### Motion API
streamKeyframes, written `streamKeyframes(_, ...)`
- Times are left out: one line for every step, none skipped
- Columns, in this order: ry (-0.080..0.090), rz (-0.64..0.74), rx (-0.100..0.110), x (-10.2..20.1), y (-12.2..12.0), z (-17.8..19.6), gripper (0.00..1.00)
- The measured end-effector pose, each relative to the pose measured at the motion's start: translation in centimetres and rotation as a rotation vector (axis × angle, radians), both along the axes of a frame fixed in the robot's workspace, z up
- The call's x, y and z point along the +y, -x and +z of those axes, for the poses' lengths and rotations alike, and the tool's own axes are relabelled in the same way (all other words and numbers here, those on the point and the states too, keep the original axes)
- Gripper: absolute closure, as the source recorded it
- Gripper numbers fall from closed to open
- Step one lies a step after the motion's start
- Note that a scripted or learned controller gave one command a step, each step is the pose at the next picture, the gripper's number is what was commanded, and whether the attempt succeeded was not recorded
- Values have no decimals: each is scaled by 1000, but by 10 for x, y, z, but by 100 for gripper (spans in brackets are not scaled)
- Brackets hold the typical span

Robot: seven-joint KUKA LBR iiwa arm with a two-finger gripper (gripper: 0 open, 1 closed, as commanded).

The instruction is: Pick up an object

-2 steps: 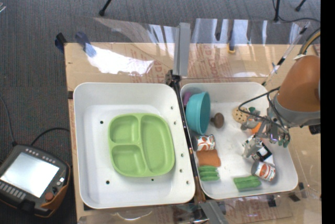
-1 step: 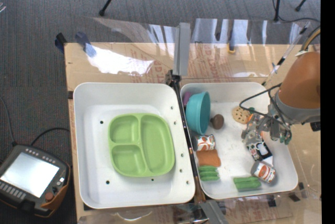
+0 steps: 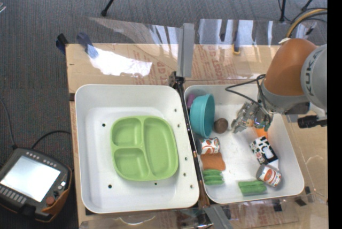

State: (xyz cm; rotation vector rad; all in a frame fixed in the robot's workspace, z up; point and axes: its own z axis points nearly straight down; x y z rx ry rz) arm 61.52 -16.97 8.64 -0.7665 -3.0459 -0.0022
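Observation:
My gripper (image 3: 241, 122) hangs over the right bin (image 3: 291, 139), its metal fingers pointing down and left. Nothing shows between the fingers. Just left of it lies a small brown ball (image 3: 220, 125), and a teal bowl (image 3: 202, 114) stands on its side against the bin's left wall. An orange piece (image 3: 261, 132) peeks out right under the wrist. Below that lie a black-and-white toy (image 3: 262, 149) and a small can (image 3: 269, 175). Another can (image 3: 210, 145), an orange-brown block (image 3: 212, 161) and two green pieces (image 3: 213, 177) (image 3: 251, 186) lie toward the front.
The left bin (image 3: 96, 99) holds a light green divided plate (image 3: 144, 147). A metal post (image 3: 186, 51) rises behind the divider between the bins. A tablet pendant (image 3: 32, 180) sits on the floor at left. The arm's orange band (image 3: 288, 67) overhangs the right bin's back right.

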Motion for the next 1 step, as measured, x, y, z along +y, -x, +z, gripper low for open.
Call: streamKeyframes(1,1,0,0,0,0,0)
